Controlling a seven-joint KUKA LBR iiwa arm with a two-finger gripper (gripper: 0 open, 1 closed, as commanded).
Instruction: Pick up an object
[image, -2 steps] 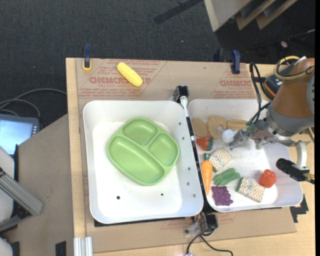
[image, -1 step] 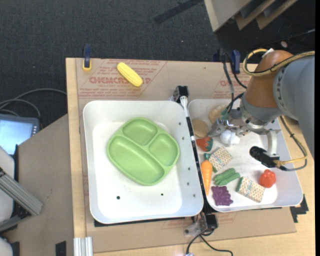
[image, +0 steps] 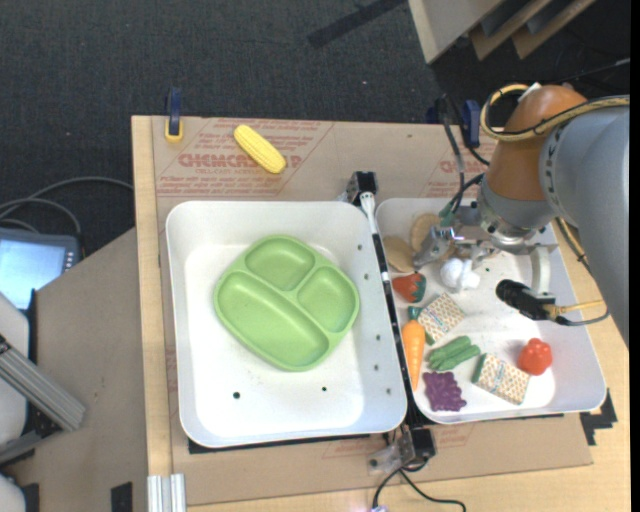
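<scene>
Corn cob (image: 259, 148) lies on the table (image: 150, 300) beyond the left bin (image: 190, 330), which holds a green divided plate (image: 286, 301). Right bin (image: 580, 385) contains a carrot (image: 413, 351), purple grapes (image: 444, 391), green pods (image: 453, 352), crackers (image: 441, 316) and a red pepper (image: 535, 356). Claw (image: 462, 262) sits over the white item (image: 457, 272) at the far end; grip state cannot be determined.

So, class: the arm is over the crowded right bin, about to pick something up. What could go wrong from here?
1. The toys lie packed close: the orange plastic carrot, green pea pod and purple grape bunch nearly touch, so a grab may catch two or nudge a neighbour.
2. The gripper hangs above a small white object near the bin's back wall, which may block a clean approach.
</scene>
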